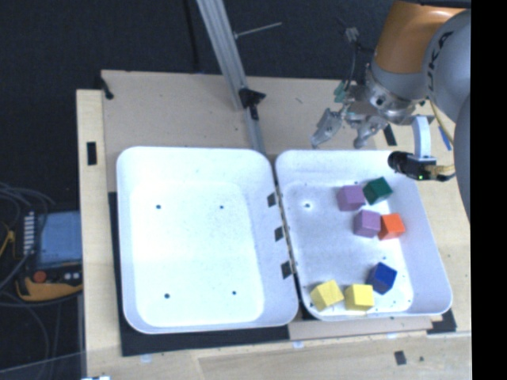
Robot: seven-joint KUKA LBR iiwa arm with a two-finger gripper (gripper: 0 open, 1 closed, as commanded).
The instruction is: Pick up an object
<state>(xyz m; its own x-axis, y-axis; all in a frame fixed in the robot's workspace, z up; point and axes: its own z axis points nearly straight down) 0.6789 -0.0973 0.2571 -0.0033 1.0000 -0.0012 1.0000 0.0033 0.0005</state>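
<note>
My gripper (342, 133) hangs above the far rim of the right bin (333, 248), its two fingers spread open with nothing between them. Several small blocks lie in that bin. A green block (378, 189) and a purple block (349, 197) sit nearest the gripper. Below them rest a second purple block (367, 223) and an orange block (392, 226), touching each other. A blue block (383, 277) lies near the front right. Two yellow blocks (326, 294) (359, 296) sit side by side at the front rim.
The left bin (194, 236) stands beside the right one, joined by dark clips along the shared rim. A slanted metal pole (226, 50) rises behind the bins. Cables and a device lie off the bench at the left.
</note>
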